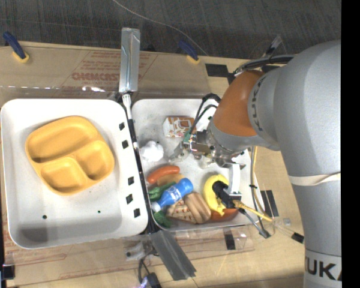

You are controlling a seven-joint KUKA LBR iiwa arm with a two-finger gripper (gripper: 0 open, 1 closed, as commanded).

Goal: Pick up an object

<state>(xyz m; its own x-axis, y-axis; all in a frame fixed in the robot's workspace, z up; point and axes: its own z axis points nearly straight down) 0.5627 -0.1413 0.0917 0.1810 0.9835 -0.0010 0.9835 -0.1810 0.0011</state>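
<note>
Several candidates lie in the right bin [155,114]: a blue bottle [179,192], a white wad [151,152], a snack packet [177,125]. My end effector [186,146] hangs beside the packet; I cannot tell whether it is spread or pinching. Nothing looks lifted yet.

Both bins are white; the left bin [12,161] frames a mustard-yellow divided tray [69,152], plain and unpatterned; black square marks [131,182] run down the wall it shares with the right bin [145,114]. In the right bin's heap: a white crumpled ball [151,152]; a small packet [179,126] printed in brown and white; a red-orange oblong piece [163,174]; a green piece [156,192]; a blue bottle [177,192]; a tan piece [192,207] with darker brown stripes; a yellow piece [213,188]; a red piece [225,216]. The arm [306,119] is grey with an orange band [240,110]; the cardboard sheet [96,71] is brown with red lettering; the clamps [15,45] are blue; the floor [60,5] is dark grey.
</note>
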